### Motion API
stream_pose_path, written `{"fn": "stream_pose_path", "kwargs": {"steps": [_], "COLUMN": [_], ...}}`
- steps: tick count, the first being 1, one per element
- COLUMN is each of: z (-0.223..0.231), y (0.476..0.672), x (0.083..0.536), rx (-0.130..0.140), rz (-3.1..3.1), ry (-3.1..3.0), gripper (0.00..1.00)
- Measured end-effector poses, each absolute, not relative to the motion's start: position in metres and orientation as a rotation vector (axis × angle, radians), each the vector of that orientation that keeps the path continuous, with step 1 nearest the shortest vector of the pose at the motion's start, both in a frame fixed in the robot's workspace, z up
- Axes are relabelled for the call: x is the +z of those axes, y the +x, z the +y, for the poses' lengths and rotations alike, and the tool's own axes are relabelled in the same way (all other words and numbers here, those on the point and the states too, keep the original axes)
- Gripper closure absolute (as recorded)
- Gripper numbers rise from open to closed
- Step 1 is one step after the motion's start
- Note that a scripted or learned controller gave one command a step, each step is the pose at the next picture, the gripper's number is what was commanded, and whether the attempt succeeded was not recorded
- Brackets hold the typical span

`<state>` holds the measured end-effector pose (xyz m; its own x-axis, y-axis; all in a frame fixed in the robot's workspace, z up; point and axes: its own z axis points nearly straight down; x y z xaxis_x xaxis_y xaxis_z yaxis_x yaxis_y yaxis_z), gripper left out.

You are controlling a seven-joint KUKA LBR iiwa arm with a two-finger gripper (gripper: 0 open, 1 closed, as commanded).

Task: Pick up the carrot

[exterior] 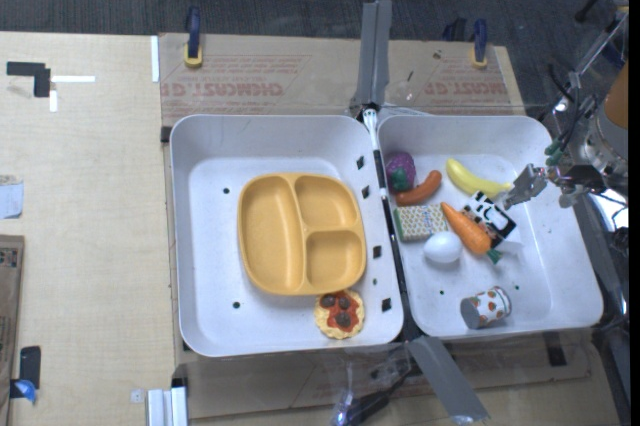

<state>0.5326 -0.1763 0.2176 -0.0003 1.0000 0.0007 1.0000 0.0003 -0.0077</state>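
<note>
Carrot [467, 227] tip under tool [493, 216]

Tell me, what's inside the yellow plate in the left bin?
Nothing that I can see. The yellow plate has three sections and all look bare. A little pizza toy lies beside its near rim, in the bin, not in the plate. Whatever is under the plate is hidden.

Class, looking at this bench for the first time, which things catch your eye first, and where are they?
The yellow divided plate dominates the left bin, with a small toy pizza at its near edge. In the right bin, a cluster of toy food surrounds the orange carrot, and the end effector sits right at the carrot.
</note>
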Motion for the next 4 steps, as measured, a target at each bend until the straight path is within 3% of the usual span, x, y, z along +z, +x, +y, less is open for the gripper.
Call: {"fn": "stream_pose_path", "kwargs": {"steps": [1,2,3,4], "z": [-0.132,-0.106,-0.107,-0.039], "y": [0.536,0.533,0.534,0.525], "x": [0.151,0.109,0.117,0.188], "rx": [0.011,-0.009,-0.008,0.011], "rz": [-1.945,-1.969,-1.964,-1.971], "ry": [-2.457,-2.471,-2.472,-2.442], "gripper": [0.0,0.0,1.0,1.0]}}
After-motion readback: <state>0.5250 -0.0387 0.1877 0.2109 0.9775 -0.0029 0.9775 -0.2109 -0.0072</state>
